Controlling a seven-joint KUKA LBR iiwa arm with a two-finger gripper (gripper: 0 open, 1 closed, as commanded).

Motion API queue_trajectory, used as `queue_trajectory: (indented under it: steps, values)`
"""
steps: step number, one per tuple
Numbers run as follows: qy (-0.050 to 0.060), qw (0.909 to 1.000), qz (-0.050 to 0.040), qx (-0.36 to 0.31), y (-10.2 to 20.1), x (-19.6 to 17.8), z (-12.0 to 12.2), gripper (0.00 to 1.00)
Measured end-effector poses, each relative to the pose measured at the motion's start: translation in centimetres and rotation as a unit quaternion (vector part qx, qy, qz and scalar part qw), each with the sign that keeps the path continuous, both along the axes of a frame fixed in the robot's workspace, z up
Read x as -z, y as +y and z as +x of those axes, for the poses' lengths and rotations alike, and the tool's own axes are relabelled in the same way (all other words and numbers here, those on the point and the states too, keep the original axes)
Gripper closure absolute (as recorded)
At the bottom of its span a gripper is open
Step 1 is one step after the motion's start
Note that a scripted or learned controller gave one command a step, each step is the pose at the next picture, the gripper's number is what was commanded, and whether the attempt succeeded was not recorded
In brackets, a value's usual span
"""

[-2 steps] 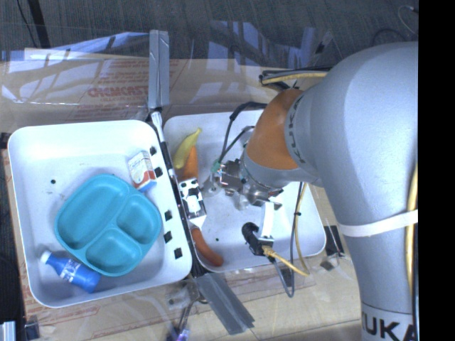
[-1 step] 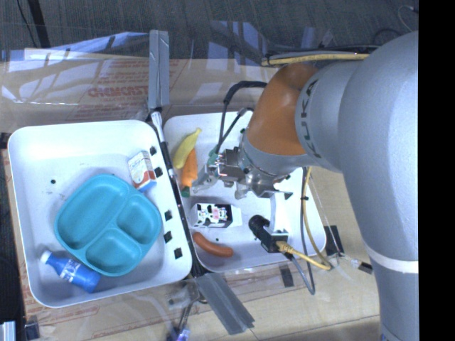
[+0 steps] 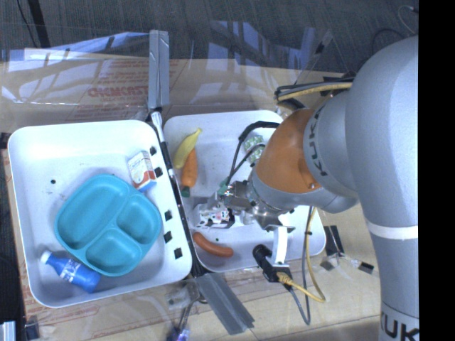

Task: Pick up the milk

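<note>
Camera view: one milk (image 3: 141, 169), two bins (image 3: 28, 190).

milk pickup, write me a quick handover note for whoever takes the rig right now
Tool: low in the right bin, between the carrot and the sausage; whether it is open or shut cannot be told, nothing seen held.
Milk: small carton in the left bin, by its right wall, touching the top edge of the blue divided plate.
Also there: banana in the right bin, blue bottle in the left.
Done: no pick seen.
Left: move the tool over to the left bin, grasp the milk, lift.
</note>
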State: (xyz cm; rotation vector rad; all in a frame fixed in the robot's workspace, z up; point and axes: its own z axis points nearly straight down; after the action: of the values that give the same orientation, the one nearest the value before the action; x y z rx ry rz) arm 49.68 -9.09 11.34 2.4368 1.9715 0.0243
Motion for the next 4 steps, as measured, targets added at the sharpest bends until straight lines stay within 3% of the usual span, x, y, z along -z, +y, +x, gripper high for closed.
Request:
queue_trajectory:
  steps: [1, 2, 3, 4]
  values:
    - [0.011, 0.999, -0.0011, 0.042, 4.0, -7.7, 0.9, 0.0]
    - [0.011, 0.9999, -0.0013, -0.003, 0.5, 0.8, 1.7, 0.0]
    - [0.01, 0.9716, -0.0022, -0.237, -5.2, 2.3, -1.6, 0.0]
    - [0.011, 0.9489, -0.0016, -0.316, -2.6, 2.4, -2.1, 0.0]
